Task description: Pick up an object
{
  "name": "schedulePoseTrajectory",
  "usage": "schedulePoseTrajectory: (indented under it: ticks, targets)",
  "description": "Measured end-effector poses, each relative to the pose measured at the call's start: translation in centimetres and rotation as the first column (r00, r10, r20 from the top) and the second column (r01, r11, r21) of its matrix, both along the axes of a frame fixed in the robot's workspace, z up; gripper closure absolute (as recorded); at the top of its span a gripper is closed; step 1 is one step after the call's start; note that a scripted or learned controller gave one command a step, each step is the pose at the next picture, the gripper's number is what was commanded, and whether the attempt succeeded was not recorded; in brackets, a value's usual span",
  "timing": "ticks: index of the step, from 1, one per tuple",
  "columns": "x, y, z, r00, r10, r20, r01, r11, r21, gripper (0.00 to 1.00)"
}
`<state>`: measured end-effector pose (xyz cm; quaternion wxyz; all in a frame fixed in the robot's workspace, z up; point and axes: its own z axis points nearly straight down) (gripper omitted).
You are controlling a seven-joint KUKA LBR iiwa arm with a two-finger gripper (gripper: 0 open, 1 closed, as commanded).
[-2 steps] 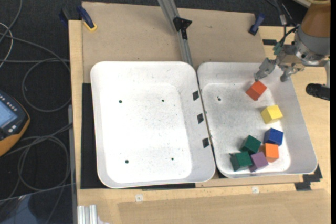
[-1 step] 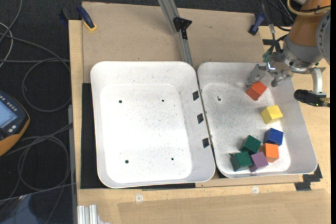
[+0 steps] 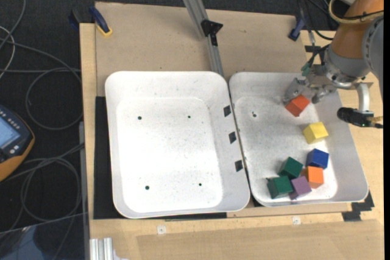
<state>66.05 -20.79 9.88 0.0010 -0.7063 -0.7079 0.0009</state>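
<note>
Over the right bin (image 3: 341, 149) on the worktop (image 3: 152, 39), the hand (image 3: 300, 96) appears closed around a red-orange block (image 3: 297, 106), carried well apart from the blocks heaped at the bin's near corner, likely so it lifts free

no legible text (device screen blurred)

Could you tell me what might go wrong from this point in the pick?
The gripper has the red block at its fingertips, seemingly by its top edge, so it could slip out. If dropped, it might roll toward the yellow block below it. The gripper works near the right bin's far rim, which it might clip.
</note>
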Motion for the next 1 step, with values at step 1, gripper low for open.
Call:
schedulePoseTrajectory:
  ticks: [1]
  targets:
    - [0.18,-0.02,1.37,1.000,0.002,0.005,-0.002,1.000,-0.002,1.00]
